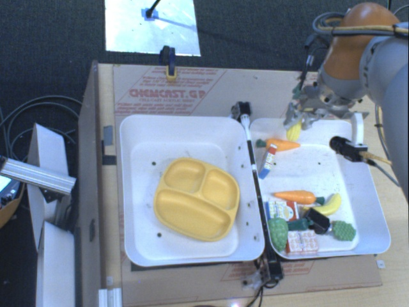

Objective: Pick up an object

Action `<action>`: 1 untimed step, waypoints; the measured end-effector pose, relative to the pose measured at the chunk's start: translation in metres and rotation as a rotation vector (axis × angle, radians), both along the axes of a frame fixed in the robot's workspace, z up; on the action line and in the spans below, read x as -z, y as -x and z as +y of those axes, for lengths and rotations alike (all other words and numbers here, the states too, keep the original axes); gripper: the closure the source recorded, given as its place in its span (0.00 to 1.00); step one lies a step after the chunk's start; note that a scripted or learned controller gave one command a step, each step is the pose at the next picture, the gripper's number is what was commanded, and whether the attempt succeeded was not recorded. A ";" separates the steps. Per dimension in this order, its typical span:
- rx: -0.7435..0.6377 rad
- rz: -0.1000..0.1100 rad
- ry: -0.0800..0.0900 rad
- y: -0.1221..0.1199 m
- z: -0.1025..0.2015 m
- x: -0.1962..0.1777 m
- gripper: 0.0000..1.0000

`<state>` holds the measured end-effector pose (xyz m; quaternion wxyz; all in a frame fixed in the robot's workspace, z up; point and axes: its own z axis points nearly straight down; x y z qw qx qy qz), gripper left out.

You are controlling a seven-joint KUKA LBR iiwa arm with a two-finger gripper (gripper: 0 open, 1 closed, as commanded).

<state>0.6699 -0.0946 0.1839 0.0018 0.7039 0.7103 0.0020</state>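
Carton (301, 241) at right bin (370, 197) near edge, print unreadable | board (167, 93) reads "CHEMCAST" | gripper (300, 121) at far edge, closed on yellow toy (293, 132) | tray (197, 198) in left bin (137, 171)

The gripper (300, 117) partly hides a yellow object (293, 132); the arm (377, 56) runs off the right edge.

floor: dark carpet (51, 37) | pale square sheet (152, 18) on it | bench: brown cardboard top (192, 85) | cables (38, 110) at left
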 end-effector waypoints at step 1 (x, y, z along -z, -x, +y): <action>-0.004 0.001 -0.004 0.025 0.082 -0.035 1.00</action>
